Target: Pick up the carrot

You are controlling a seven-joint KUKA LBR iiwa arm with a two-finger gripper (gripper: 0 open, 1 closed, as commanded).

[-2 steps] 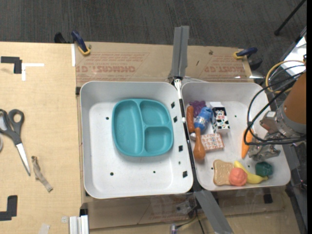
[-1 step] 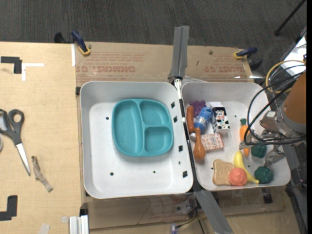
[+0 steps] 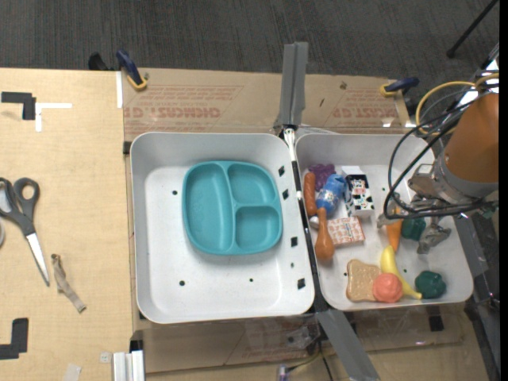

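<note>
Finds the gripper (image 3: 431, 236) low in the right bin (image 3: 467, 290) just beside the carrot (image 3: 394, 235), presumably positioned for grasping; cannot tell whether clenched or released.

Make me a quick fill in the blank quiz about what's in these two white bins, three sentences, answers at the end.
1. The teal divided plate lies in the ____ bin of the two.
2. The slice of toast lies in the same bin as the banana, the one on the ____.
3. Beside the bins, on the wooden bench, lies a pair of ____.

Missing words: left; right; scissors
</note>
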